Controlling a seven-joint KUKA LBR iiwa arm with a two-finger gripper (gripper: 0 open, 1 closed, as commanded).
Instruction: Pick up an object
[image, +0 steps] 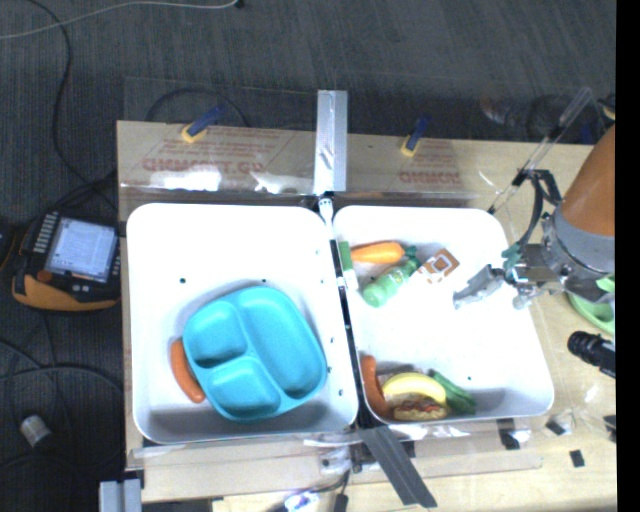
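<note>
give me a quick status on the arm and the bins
End effector over right bin, nothing between its fingers. Carrot and green bottle nearest, untouched. Path clear.

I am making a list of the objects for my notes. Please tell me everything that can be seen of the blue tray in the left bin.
The blue tray is a light blue, plastic-looking plate with rounded corners and three compartments. It lies flat, turned at a slant, in the lower middle of the left bin. An orange sausage-like toy lies against its left edge.
</note>
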